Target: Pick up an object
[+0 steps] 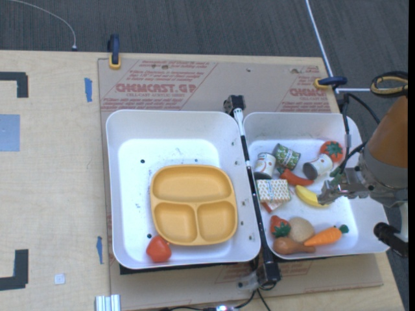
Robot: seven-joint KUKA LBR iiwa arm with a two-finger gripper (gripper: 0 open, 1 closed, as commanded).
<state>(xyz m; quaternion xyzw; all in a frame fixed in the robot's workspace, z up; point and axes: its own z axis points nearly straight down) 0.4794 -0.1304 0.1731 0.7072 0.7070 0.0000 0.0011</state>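
The right bin [363,241] holds several toy foods. A yellow banana [306,196] lies near its middle, with a red chili [295,177] just above it. My gripper [332,192] hangs low over the banana's right end, reaching in from the right. A grey-and-white cup [319,167] and a tomato [331,150] lie just behind the gripper. A green can [285,155], a checkered cracker block [273,191], a strawberry [279,226], a potato [300,227] and a carrot [324,236] lie around them. The banana's right tip is hidden under the gripper.
The left bin [123,173] holds a yellow divided plate [192,203] and a red tomato-like toy [158,249] at its front edge. A black clip [234,103] sits where the bins meet. The arm's orange band [394,135] stands over the right bin's right wall.
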